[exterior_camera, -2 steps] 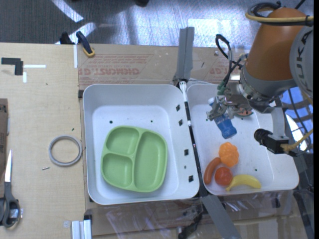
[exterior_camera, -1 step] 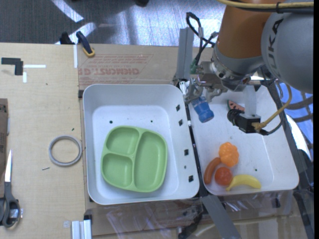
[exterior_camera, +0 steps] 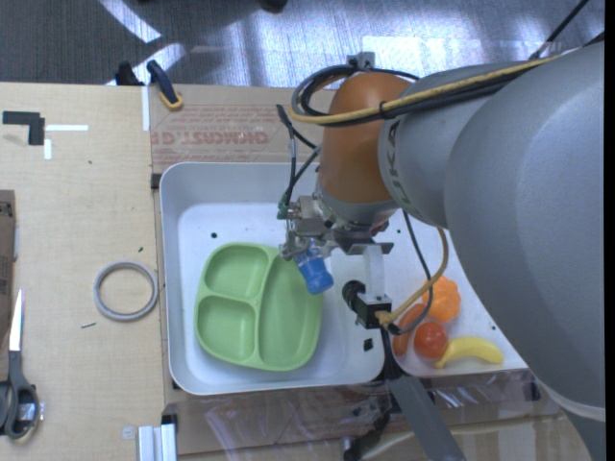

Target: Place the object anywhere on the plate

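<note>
Tool clamped on blue object

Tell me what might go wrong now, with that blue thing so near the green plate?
The blue thing hangs at the pincer, right over the green plate's edge. Let go here, it might tip off the rim into the white bin. Its hold looks slight too, so it could slip early.
</note>
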You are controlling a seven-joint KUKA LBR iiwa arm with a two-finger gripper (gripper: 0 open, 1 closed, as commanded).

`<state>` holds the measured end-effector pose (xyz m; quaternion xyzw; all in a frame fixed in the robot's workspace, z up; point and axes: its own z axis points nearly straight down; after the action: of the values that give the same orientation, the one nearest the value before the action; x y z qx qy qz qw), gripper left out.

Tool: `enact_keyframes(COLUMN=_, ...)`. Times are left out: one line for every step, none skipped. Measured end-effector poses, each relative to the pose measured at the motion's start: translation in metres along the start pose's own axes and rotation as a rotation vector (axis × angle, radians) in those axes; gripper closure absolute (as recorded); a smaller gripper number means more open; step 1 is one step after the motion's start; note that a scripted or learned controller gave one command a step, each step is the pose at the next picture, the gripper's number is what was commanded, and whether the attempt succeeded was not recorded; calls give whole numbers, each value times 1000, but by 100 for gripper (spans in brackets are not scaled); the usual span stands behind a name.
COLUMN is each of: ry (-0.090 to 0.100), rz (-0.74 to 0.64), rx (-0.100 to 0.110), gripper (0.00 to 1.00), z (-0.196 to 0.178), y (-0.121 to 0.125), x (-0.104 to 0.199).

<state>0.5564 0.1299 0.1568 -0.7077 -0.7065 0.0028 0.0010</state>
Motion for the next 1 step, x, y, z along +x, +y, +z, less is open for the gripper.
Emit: enact_keyframes(ry=1, rz=3, rx=0, gripper=100, z=-53, y=-54, x=-16)
